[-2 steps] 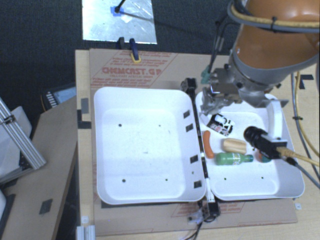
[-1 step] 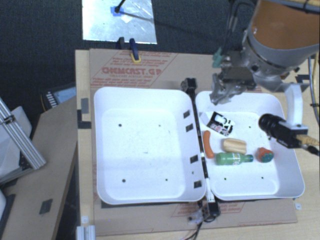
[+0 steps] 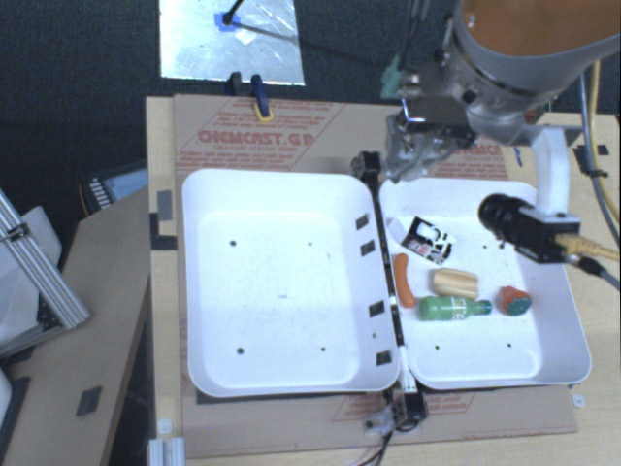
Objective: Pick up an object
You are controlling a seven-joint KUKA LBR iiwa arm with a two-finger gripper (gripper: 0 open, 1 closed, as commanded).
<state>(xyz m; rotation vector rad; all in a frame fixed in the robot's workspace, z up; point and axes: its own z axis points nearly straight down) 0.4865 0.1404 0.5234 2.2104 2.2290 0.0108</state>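
A dark carpeted floor surrounds a pale wooden bench, and on it a brown cardboard sheet with red printing lies under two shallow white bins set side by side. One shiny foil-like square lies on the floor at the far side.

The arm comes in from the right at the far edge, its grey body and orange band large in the upper right corner. The left bin shows its bare floor with a few small dark holes. The right bin holds all five loose objects, gathered in its middle and near its left wall.

The gripper hangs over the far left corner of the right bin, close to the divider between the two bins; whether its jaws are spread or closed I cannot tell, and nothing is seen between them. One black cylindrical device on a white bracket sits over the right side of the right bin.

Counted by size: one green bottle lying on its side, one tan bread-like roll just beyond it (nearly touching), one black-and-white card-like piece farther away, one orange carrot-like stick beside the left wall, and one small red-and-teal object right of the bottle.
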